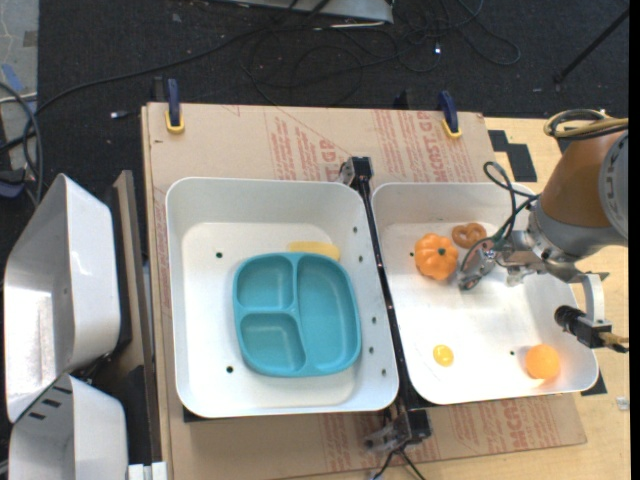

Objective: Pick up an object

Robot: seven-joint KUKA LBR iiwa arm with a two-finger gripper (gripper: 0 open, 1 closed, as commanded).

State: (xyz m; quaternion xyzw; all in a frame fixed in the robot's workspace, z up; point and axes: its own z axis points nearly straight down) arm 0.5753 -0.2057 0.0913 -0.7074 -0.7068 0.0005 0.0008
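Hand point(474, 271) low in my right bin point(480, 388), just beside the small orange pumpkin point(436, 256) and the brown pretzel point(468, 234) — whether its fingers are spread or closed I cannot tell; nothing is visibly caught in it; an orange ball point(542, 362) sits near the bin's front corner, a small yellow piece point(442, 354) toward the middle; the left bin point(200, 368) holds a blue divided plate point(297, 314) — a yellow item point(313, 251) at its far edge.

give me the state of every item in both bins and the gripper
gripper: low in the right bin, beside the small pumpkin, nothing seen in it
small pumpkin: upright, right bin
pretzel: flat, next to pumpkin
orange ball: loose, near corner
yellow piece: loose on bin floor
blue divided plate: flat, left bin
yellow object: behind plate
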